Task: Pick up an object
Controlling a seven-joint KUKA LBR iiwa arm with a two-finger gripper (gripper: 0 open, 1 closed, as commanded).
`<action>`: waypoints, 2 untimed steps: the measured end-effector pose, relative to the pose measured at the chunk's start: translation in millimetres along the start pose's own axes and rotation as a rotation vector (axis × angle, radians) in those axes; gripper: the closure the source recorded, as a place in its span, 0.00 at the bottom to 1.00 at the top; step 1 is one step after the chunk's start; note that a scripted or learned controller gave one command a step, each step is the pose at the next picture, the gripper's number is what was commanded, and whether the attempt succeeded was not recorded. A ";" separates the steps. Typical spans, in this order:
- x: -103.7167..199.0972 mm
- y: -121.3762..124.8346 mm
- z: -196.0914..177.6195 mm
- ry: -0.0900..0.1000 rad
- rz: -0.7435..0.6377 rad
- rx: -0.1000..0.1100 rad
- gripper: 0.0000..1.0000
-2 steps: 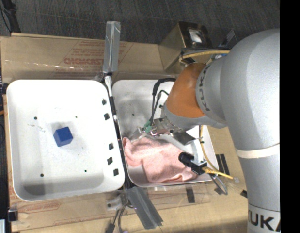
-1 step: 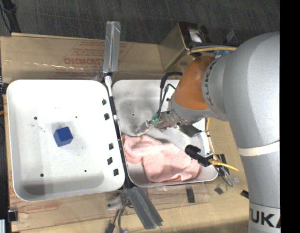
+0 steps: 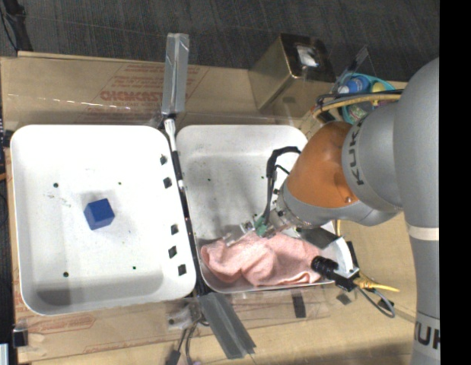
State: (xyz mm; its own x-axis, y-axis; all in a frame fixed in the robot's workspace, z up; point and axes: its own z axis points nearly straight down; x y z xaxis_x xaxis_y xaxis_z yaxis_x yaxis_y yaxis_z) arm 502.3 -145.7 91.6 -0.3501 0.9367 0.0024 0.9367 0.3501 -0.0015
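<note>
A crumpled pink cloth (image 3: 254,261) lies along the near edge of the right bin (image 3: 220,166). My gripper (image 3: 259,226) hangs right at the cloth's upper edge, mostly hidden under the orange wrist band and grey arm. A small greenish part shows at its tip, touching or just above the cloth. A blue cube (image 3: 99,213) sits alone in the left bin (image 3: 52,280), far from the gripper.
A metal divider (image 3: 176,181) with black clips separates the two bins. A brown cardboard box (image 3: 288,71) stands behind the right bin. Cables and a yellow-tipped connector (image 3: 368,286) hang by the arm at the bin's near right corner.
</note>
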 end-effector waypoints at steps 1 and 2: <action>0.1 1.3 -10.0 0.000 -0.004 -0.001 1.00; -64.0 60.0 -61.4 -0.002 -0.176 0.000 1.00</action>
State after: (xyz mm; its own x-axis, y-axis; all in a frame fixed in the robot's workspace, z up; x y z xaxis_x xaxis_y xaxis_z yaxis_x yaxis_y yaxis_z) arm 581.0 -184.7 152.7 -0.5091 0.8607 0.0007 0.8607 0.5091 -0.0010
